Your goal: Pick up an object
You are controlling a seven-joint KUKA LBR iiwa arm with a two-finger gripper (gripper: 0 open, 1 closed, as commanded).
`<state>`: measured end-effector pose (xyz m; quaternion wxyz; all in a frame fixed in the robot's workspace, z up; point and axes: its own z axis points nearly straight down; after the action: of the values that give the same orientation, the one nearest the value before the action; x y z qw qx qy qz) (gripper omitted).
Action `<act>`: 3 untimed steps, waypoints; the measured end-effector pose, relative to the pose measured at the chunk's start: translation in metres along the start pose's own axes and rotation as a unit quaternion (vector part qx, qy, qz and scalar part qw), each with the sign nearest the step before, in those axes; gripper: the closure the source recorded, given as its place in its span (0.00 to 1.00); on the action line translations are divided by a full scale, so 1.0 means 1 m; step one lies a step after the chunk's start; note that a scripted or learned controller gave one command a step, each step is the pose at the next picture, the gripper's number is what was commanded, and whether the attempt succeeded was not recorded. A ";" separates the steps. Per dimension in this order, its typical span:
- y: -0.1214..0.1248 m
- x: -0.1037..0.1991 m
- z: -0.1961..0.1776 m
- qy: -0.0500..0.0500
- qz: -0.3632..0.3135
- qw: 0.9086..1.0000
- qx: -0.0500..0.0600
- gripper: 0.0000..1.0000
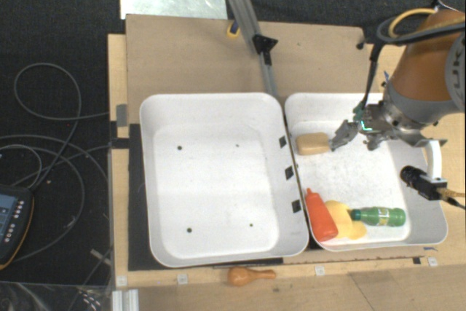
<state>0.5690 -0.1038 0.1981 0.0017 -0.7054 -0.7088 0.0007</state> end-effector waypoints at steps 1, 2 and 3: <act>0.001 0.000 -0.002 0.000 0.001 1.000 -0.002 0.00; 0.002 -0.004 0.060 0.000 0.003 1.000 0.001 0.00; 0.001 -0.004 0.110 0.000 0.002 1.000 0.000 0.00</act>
<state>0.5699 -0.1072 0.0878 0.0019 -0.7072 -0.7070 0.0010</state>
